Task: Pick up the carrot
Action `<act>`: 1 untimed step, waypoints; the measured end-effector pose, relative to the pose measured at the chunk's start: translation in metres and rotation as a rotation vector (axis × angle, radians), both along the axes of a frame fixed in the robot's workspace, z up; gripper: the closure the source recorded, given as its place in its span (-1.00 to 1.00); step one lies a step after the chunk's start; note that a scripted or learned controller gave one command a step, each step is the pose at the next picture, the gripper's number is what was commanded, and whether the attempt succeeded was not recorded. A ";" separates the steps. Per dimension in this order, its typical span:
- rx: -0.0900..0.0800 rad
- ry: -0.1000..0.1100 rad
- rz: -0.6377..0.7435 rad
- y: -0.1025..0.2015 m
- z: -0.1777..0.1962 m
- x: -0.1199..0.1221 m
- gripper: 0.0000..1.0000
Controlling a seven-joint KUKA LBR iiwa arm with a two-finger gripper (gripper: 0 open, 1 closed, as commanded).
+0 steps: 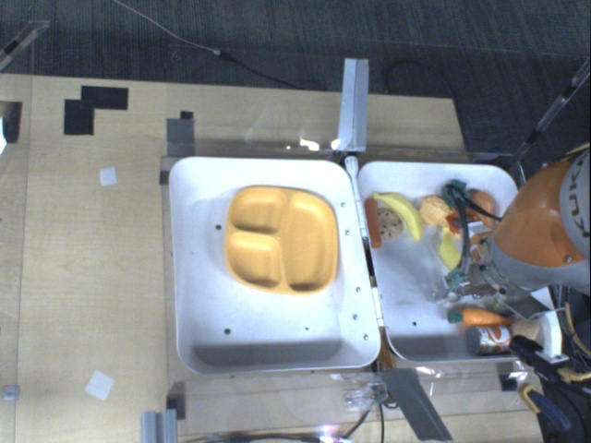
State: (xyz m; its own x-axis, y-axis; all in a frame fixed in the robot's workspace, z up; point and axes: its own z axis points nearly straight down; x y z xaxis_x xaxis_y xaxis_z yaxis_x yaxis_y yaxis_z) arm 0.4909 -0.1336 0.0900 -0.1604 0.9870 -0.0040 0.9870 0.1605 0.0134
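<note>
The carrot is orange with a small green stub at its left end. It lies flat near the front right corner of the right bin. My gripper hangs just above and behind the carrot, under the arm's orange band. The carrot rests on the bin floor, apart from the gripper.
A yellow divided plate sits in the left bin. The right bin also holds a banana, a cookie, a red sausage, a bread roll and a yellow-green piece. A small can lies in front of the carrot.
</note>
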 end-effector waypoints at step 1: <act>-0.004 0.006 0.330 -0.002 0.027 -0.002 -1.00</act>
